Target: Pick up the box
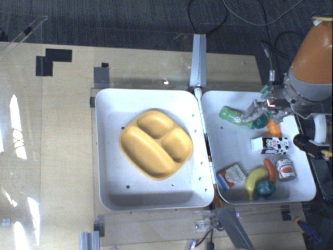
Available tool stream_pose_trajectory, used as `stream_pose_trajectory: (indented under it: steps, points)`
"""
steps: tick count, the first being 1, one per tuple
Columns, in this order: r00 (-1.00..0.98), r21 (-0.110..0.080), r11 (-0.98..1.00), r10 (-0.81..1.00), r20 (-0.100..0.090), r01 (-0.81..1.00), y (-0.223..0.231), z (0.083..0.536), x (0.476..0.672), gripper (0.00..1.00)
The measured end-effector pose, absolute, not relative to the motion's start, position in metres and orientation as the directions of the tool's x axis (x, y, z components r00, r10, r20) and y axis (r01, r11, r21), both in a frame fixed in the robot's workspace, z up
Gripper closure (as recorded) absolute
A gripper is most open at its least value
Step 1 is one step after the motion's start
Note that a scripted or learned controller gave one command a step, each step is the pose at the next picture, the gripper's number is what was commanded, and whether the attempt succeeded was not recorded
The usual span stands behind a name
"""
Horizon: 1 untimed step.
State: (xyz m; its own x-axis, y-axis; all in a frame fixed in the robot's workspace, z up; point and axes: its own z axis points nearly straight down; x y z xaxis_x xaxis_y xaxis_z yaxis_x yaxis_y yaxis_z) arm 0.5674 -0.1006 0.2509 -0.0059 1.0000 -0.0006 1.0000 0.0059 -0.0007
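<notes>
The box [231, 175], orange and blue, lies flat in the right bin [229, 137], near that bin's front left corner and just short of its front wall, with a banana [253, 182] just beside it on the right. Bare white floor opens behind the box, toward the middle of the bin's left half. The arm [312, 56] enters from the right, and its gripper [263, 108] sits over the bin's back right part, well apart from the box; whether its fingers are spread or pressed together cannot be told, since they blur into the things beneath. A green bottle [231, 114] lies just left of the gripper, near the back wall, and an orange piece [273, 126] and a teal piece [258, 123] sit right under it. Along the right side the things crowd: one cow-patterned carton [270, 145], one red can [285, 169], one small red-orange piece [269, 166] between the can and the banana, and one teal lump [265, 188] touching the banana's front end by the front wall. That makes nine loose things in the right bin. The left bin [112, 139] holds one thing, a big yellow lobed tray [156, 143], set about mid-bin with white floor free around it, widest along the front and left walls. The two bins meet at a shared edge, topped by a grey rail [199, 61].
</notes>
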Motion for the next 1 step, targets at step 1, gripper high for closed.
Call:
stream_pose_trajectory:
  steps: [1]
  points:
    - [0.171,-0.003,-0.171,0.985,0.0,0.985,-0.0885,0.1247,0.5654,0.0]
